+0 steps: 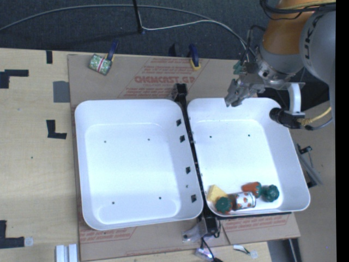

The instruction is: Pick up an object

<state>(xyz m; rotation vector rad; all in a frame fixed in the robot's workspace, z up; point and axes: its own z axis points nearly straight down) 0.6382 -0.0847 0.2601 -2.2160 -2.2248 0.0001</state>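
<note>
Clearly the gripper (235, 99) hangs over the right bin (286, 152), jaw state unreadable; reaching the toys (242, 196) at the near edge comes next.

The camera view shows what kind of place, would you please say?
Probably a robotics lab's grasping test bench: two white bins clamped onto cardboard, a grey and orange arm, and small toy-like objects heaped in one corner.
</note>
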